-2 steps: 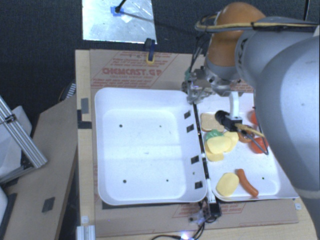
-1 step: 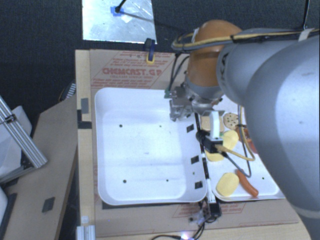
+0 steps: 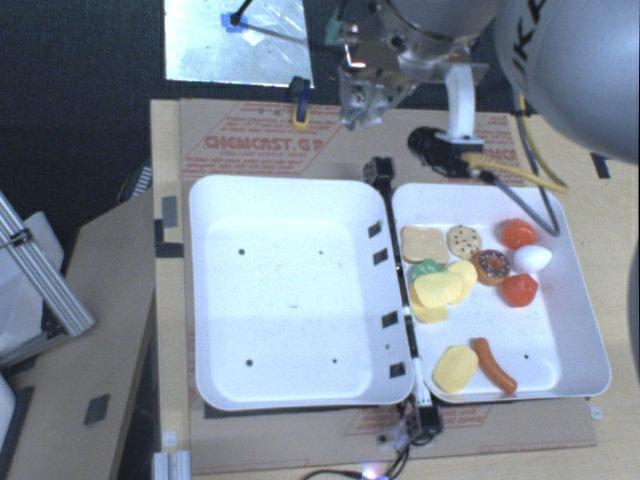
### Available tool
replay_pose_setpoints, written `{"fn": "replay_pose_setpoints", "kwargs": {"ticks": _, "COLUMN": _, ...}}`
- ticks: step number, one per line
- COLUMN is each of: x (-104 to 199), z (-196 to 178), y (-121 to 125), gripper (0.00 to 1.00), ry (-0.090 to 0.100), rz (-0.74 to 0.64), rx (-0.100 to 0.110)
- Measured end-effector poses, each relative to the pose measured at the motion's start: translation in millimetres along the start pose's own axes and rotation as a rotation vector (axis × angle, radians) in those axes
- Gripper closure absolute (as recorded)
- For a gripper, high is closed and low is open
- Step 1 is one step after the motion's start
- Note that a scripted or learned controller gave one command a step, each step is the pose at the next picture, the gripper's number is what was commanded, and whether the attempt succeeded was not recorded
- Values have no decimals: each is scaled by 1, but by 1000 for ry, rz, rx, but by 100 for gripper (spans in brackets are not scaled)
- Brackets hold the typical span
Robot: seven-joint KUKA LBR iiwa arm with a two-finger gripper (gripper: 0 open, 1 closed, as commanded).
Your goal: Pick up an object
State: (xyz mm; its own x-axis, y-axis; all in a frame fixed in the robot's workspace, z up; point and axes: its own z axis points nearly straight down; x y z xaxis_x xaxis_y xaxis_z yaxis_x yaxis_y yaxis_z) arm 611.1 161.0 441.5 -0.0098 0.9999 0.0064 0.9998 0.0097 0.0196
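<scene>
My end effector (image 3: 362,103) hangs above the bins' far edge, grip state unreadable; toy food cluster (image 3: 470,268) sits nearer the camera, in the right bin (image 3: 575,368).

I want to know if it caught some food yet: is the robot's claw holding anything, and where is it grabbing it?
No. The gripper is up above the bench, and all the toy food lies in the right bin.

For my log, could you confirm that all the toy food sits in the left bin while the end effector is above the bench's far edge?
Not quite: the toy food lies in the right bin, not the left bin, as the camera view shows. The end effector is indeed above the bench's far edge.
</scene>
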Motion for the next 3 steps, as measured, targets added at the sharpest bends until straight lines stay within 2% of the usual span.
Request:
{"fn": "replay_pose_setpoints", "kwargs": {"ticks": 1, "x": 40, "z": 124, "y": 47, "gripper": 100, "ry": -6, "rz": 2, "rx": 18}}
{"fn": "replay_pose_setpoints", "kwargs": {"ticks": 2, "x": 73, "z": 127, "y": 56, "gripper": 100, "ry": -5, "rz": 4, "rx": 16}}
{"fn": "replay_pose_setpoints", "kwargs": {"ticks": 3, "x": 70, "z": 269, "y": 51, "gripper": 100, "ry": -9, "rz": 9, "rx": 29}}
